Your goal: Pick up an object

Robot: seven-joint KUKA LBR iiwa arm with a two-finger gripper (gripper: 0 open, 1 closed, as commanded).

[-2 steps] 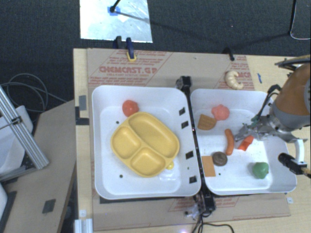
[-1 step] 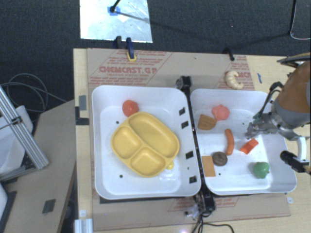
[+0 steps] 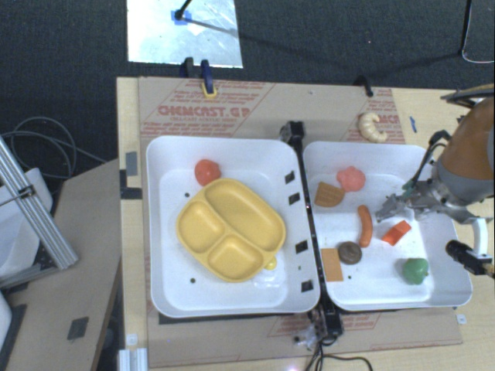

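Fingers: blurring into one grey shape at the tip of the gripper (image 3: 384, 206), so whether they are standing apart or together cannot be told; nothing is showing between them.
Gripper: reaching in from the view's right and hanging over the right bin (image 3: 387, 151), with its tip pointing toward the view's left.
Red-orange wedge (image 3: 396, 233): lying on the bin floor just below the gripper tip in the view, close to it, though whether they are touching cannot be told.
Sausage (image 3: 365, 225): lying lengthwise just to the view's left of the tip and slightly below it, beside the wedge.
Pink lump (image 3: 351, 178): sitting up and to the view's left of the tip, near the bin's far wall.
Brown wedge (image 3: 329, 195): resting farther to the view's left, just beside the pink lump.
Brown round piece (image 3: 349, 253): sitting below the sausage's lower end, apparently touching it.
Orange slab (image 3: 332, 264): lying flat just beside the round piece, on the side away from the tip.
Green piece (image 3: 415, 270): sitting below the tip and a little to the view's right, beyond the red-orange wedge.
Left bin (image 3: 166, 284): lying well to the view's left of the tip, holding a yellow divided tray (image 3: 230, 229) and a red ball (image 3: 206, 171).
Pale curved piece (image 3: 373, 127): lying on the bench above the right bin, outside it.
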